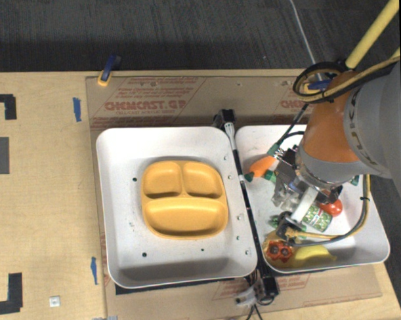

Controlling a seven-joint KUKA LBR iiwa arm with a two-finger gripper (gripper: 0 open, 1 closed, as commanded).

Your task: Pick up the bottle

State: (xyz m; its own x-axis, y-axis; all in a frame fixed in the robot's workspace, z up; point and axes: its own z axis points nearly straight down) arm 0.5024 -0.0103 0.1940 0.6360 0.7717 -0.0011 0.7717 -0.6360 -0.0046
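**benchwatcher:** So where's the arm at? I see the grey arm with the orange band (327, 128) coming in from the right, hanging over the right shallow white bin (374, 248).

**gripfan22:** Yep, the two-finger gripper (290, 202) is down in that bin, right in the clutter. The small bottle with the green-and-white label (310, 214) lies tilted just under and beside the wrist, touching the gripper body as far as I can see. Whether it's actually pinched, honestly can't tell, the wrist hides that bit.

**benchwatcher:** Other stuff in there?

**gripfan22:** Orange carrot-shaped toy (260, 166) up-left of the gripper, red round thing (331, 207) just right of the bottle, yellow banana-shaped toy (313, 254) near the front wall. Left white bin (116, 192) has a yellow divided plate (184, 198).
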